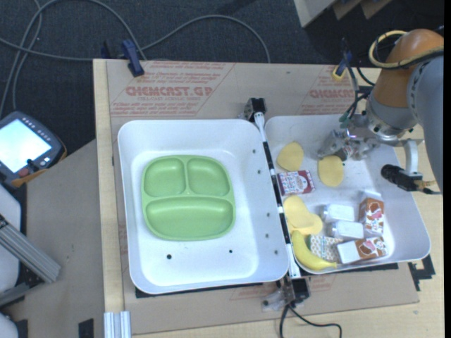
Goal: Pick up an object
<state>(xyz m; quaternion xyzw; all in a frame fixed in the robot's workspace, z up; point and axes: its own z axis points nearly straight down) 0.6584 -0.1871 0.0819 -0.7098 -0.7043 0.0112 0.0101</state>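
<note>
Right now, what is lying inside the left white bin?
Inside the left bin lies one green divided plate, three compartments, nothing visible in them. What is under the plate cannot be seen.

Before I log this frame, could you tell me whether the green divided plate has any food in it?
Empty: the green divided plate in the left bin shows bare green in all three compartments.
</note>
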